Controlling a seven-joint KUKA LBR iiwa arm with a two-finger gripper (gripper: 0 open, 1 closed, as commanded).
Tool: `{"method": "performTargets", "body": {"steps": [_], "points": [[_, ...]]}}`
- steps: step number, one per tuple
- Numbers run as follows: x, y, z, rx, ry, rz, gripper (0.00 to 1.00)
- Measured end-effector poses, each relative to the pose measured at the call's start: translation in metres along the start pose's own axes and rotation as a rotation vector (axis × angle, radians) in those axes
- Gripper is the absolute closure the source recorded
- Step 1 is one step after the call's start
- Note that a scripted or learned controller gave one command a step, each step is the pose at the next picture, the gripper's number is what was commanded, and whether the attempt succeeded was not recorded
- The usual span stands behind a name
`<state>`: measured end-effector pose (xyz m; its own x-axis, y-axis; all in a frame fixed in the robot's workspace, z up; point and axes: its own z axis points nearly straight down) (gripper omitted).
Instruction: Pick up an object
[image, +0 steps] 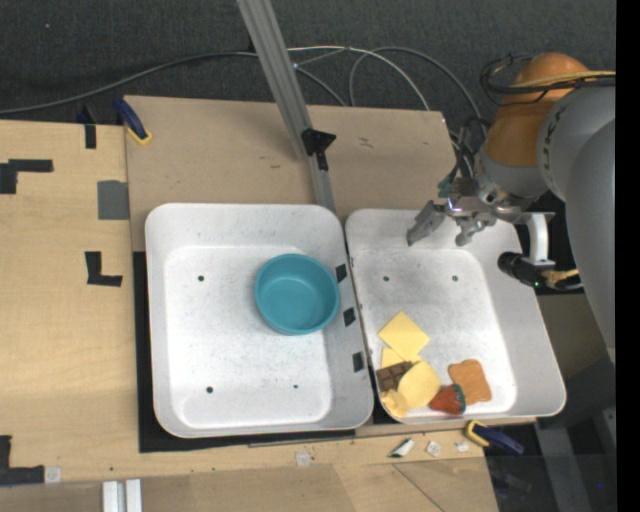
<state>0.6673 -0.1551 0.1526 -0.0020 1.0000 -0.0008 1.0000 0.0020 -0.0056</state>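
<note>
Fingers (442, 231) spread wide, seemingly empty | over right bin's (520, 330) far edge | yellow slice (404, 334) well nearer camera

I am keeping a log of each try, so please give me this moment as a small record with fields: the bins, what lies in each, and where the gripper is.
left bin: holds one blue bowl, upright, right of the bin's middle
right bin: holds a heap of small things at its near end
heap: yellow square piece, brown piece, orange piece, red piece
gripper: fingers apart, nothing between them, above the far end of the right bin
task stage: nothing picked up yet
</note>
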Motion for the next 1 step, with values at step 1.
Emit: {"method": "performTargets", "body": {"steps": [1], "points": [[-0.0087, -0.0047, 0.0579, 0.002, 0.000, 0.001, 0.00]]}}
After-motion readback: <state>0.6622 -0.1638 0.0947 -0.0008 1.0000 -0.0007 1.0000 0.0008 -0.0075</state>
